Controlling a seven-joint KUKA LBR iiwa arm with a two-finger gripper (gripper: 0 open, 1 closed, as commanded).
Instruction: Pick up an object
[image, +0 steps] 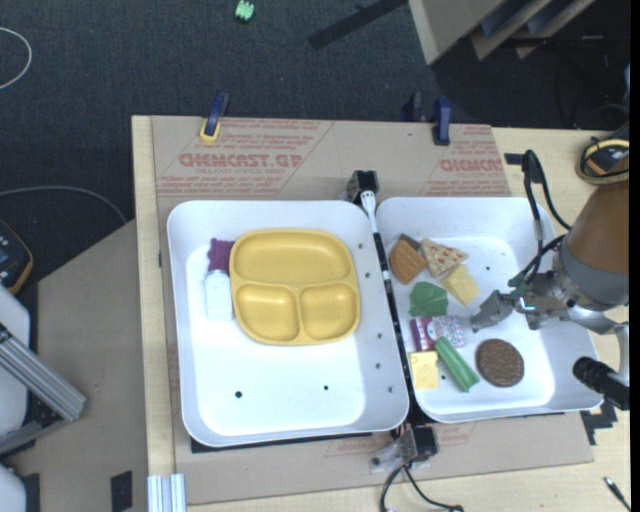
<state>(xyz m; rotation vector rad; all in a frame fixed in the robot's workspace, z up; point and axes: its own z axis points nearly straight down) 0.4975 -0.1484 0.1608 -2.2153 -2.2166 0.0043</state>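
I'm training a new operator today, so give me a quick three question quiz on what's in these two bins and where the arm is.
1. True or false: the yellow divided tray lies in the right bin.
2. Which item lies nearest the end effector? A) purple item B) round brown patty C) white bottle
3. Fill in: the green cylinder lies between the yellow block and the ____.

Key:
1. False; it lies in the left bin.
2. B.
3. Round brown patty.
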